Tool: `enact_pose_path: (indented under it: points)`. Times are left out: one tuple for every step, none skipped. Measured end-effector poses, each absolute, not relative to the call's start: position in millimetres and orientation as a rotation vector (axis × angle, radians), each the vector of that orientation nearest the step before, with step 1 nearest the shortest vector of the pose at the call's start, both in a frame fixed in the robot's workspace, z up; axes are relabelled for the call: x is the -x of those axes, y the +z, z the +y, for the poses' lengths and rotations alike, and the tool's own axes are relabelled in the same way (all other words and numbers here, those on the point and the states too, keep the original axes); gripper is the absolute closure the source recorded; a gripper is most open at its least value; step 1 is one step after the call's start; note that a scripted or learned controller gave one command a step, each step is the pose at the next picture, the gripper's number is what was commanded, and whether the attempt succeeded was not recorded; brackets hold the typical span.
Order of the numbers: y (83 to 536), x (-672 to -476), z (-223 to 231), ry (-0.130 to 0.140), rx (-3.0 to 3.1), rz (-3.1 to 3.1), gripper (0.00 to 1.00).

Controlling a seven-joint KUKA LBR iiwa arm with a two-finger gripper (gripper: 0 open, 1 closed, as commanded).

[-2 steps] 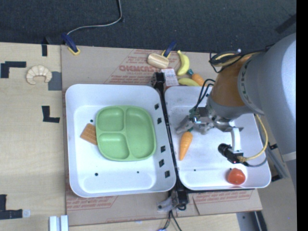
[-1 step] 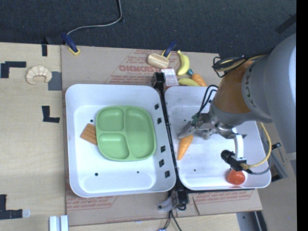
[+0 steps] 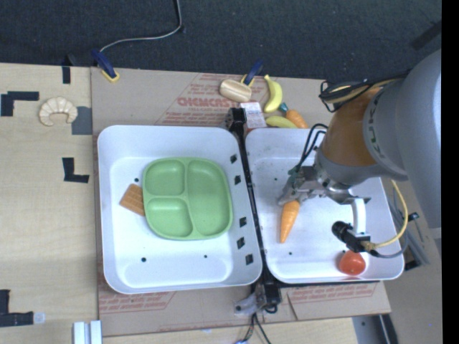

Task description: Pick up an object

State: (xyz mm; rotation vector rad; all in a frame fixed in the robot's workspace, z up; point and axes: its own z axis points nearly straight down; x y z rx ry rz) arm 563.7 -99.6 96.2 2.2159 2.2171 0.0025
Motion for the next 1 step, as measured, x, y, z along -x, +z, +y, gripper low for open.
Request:
enact_pose_path:
  points:
    - [185.0, -562.6, -48.6, 0.002, -2.218, 2.223, 1.0]
